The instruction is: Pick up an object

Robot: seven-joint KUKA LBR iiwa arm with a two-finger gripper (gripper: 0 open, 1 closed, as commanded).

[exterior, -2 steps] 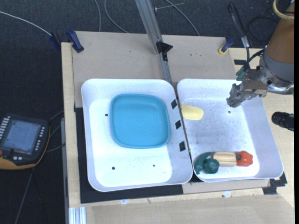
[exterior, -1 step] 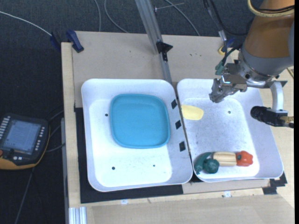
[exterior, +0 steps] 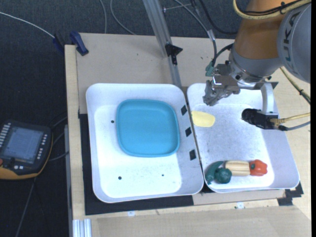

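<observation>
Gripper [exterior: 213, 98] hangs above right bin [exterior: 281, 152], jaw state indeterminate. Yellow piece [exterior: 203, 118] lies just below-left; recommend centring over it, then a straight vertical descent

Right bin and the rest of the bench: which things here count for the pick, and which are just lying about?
For the job:
gripper, hanging over the right bin
yellow piece close below it
green toy, tan block and red toy along the near wall

Lying about:
blue plate in the left bin
pendant on the floor
</observation>
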